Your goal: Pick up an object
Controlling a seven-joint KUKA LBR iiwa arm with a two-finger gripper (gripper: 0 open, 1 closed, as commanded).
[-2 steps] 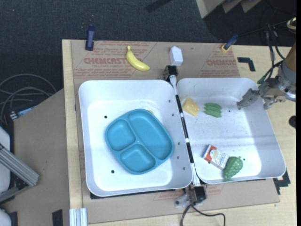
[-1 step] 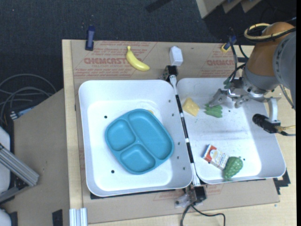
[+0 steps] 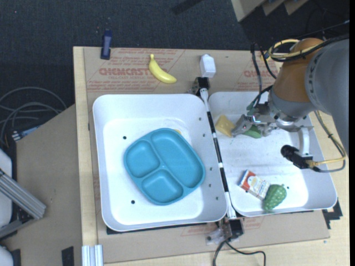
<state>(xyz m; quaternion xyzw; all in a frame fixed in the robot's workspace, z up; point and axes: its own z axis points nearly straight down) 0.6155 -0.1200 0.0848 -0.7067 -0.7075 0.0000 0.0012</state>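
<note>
Right bin, upper part: hand low beside a yellow block, over something green, opening not discernible; carton and green toy lie lower in the bin; risk: hand closes off-centre, nudging the block away ungrasped.

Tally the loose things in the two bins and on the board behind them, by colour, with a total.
Blue: 2, the divided plate and the small blue item on the board.
Yellow: 2, the banana and the yellow block.
Green: 2, the leafy toy and the green piece at the gripper.
Red and white: 1, the small carton.
Total: 7.
</note>
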